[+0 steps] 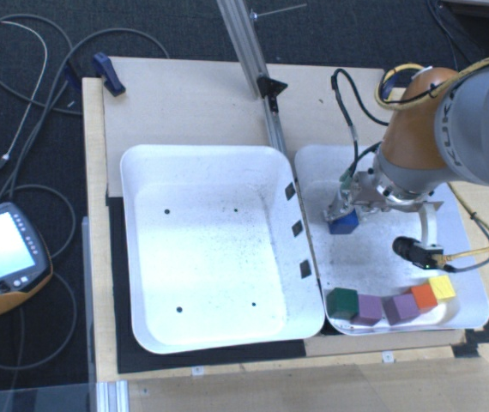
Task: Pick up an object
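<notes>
the grey arm [476, 118] reaches in from the right, its orange band [412, 131] sitting just above the wrist. the wrist bends downward and leftward, carrying the gripper [344, 215] low at the arm's far left end. a small blue block [343, 222] sits between its fingers, clasped at the tips.

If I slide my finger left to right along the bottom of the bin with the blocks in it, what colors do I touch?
green block → purple block → second purple block → orange block → yellow block. The blue block sits higher up, at the claw, so it is not in this row.
</notes>
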You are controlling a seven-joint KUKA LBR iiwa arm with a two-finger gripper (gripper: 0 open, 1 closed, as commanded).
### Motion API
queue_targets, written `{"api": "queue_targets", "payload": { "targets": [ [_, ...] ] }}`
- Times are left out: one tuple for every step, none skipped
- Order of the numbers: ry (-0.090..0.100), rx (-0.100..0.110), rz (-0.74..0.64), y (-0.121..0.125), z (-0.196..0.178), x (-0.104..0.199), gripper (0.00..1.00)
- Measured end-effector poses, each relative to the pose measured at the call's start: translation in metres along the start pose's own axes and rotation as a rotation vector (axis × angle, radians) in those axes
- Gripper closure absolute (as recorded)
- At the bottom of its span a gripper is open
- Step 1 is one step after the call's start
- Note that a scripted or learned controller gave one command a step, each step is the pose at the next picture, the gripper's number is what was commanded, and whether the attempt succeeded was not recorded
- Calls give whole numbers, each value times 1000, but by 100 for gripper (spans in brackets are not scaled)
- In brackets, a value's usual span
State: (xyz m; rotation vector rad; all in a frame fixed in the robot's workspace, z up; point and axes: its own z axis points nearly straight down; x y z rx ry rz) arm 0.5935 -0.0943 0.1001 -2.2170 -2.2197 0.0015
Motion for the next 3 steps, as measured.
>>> {"api": "queue_targets", "payload": {
  "targets": [
    [-2,-8,-2,43,0,6,100],
    [1,-13,-8,53,-105,106,100],
    [2,-1,-7,42,-99,176,100]
  ]
}}
